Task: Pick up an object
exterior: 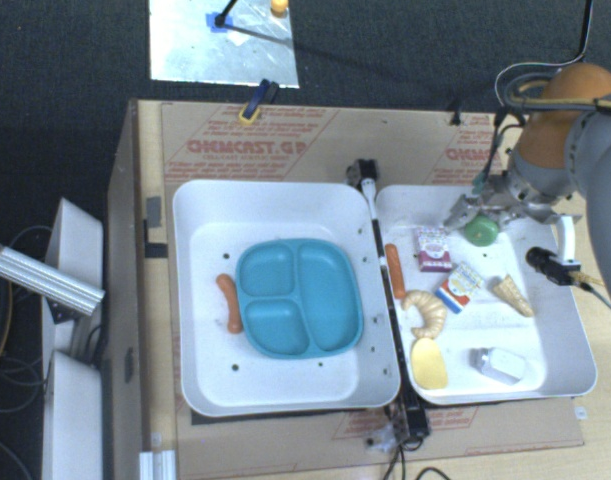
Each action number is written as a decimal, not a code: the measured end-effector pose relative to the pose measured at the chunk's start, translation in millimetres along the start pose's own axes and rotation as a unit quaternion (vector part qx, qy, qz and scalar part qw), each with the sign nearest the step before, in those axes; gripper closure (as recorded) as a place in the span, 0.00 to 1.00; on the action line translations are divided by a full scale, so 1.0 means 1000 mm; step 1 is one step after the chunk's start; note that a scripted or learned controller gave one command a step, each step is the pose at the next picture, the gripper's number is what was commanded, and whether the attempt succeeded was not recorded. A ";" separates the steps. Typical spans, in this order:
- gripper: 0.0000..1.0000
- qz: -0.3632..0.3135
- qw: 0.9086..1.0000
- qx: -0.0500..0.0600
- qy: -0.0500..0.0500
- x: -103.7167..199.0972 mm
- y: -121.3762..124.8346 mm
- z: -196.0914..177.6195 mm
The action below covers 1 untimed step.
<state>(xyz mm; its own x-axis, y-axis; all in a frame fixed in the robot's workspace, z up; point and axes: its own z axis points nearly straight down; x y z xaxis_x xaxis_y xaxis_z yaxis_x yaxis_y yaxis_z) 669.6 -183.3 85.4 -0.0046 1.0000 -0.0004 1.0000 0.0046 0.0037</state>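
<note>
- Hovering low over the right bin (575, 353), the gripper (482, 208) sits at its back; whether open or closed, cannot tell.
- Green ball (480, 231) lies just beneath it.
- Nearby: pink packet (433, 248), croissant (426, 311), cone (512, 294).
- Left bin (200, 268) holds a blue tray (297, 296) and a sausage (229, 302).

blue divided plate (299, 297) in left bin (200, 218) | sausage (229, 301) beside it

Grey arm (590, 148) with an orange band (575, 86)

Rounded grey casing, orange band at its 12 o'clock end; thin cables (515, 78) loop at its 10 o'clock; a silvery metal claw (482, 211) at its 8 o'clock tip.
</note>
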 end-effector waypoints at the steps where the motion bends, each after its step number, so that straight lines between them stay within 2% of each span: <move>1: 1.00 -0.001 1.000 -0.002 -0.001 -0.001 0.001 -0.011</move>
